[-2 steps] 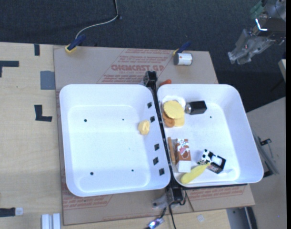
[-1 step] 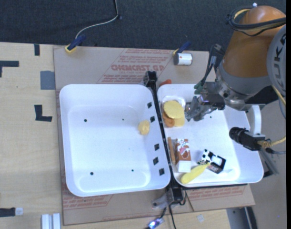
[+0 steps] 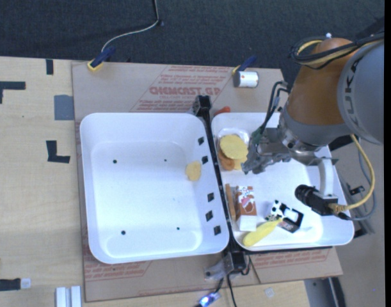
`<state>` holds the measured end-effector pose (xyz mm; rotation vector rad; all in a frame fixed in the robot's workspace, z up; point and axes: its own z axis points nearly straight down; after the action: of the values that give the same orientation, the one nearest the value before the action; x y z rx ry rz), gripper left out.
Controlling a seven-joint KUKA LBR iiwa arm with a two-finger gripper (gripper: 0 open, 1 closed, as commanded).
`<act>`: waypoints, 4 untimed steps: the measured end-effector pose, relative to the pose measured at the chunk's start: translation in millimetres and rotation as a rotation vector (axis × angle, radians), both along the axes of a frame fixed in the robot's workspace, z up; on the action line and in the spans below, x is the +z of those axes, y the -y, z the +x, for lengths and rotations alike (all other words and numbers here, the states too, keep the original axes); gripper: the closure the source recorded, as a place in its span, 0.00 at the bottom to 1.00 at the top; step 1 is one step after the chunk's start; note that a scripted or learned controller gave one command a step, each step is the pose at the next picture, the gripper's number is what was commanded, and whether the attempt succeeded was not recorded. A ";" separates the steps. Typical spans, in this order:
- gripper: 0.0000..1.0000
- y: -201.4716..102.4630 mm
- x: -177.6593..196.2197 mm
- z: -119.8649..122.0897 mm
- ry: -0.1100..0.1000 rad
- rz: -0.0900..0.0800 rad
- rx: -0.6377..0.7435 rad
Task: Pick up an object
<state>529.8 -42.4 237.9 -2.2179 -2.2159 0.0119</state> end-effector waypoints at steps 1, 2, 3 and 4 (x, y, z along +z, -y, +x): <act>1.00 -38.7 -57.8 -33.0 -0.001 0.002 0.004; 1.00 16.2 29.0 -46.1 0.016 -0.001 -0.003; 1.00 -73.9 -29.5 -12.2 0.005 0.002 0.010; 1.00 -129.1 -55.9 29.1 0.009 0.001 0.008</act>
<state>559.0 86.7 182.1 -2.2128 -2.2282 0.0010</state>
